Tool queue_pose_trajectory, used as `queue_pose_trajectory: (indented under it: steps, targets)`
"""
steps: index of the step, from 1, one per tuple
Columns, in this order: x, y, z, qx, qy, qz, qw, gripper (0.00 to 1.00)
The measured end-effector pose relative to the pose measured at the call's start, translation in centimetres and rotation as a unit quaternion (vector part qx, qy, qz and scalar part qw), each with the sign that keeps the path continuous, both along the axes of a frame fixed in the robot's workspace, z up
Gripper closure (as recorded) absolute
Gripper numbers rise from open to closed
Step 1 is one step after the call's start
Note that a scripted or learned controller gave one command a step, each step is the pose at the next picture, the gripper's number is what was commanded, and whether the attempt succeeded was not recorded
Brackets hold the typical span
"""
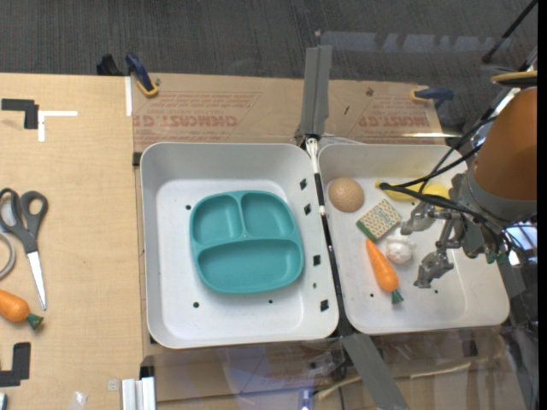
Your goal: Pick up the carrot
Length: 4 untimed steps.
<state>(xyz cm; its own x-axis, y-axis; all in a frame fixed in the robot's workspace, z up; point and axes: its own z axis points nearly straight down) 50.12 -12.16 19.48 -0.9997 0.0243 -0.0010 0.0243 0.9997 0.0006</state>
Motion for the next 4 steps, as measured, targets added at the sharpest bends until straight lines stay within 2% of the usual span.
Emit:
queue_pose_trajectory:
  steps: [1, 2, 3, 4]
  targets:
    - [0.5, 1.8, -9.7, -0.0016, -0.009, 0.034, 0.9994, 0.0]
    - [0.7, 1.9, -8.6, -0.0023, -0.012, 0.036, 0.9993, 1.0]
    - [-0.6, -1.7, 5.1, -0.0009, -0.002, 0.067, 0.9977, 1.0]
    - [-0.6, -1.7, 5.1, -0.0007, -0.002, 0.068, 0.9977, 0.0]
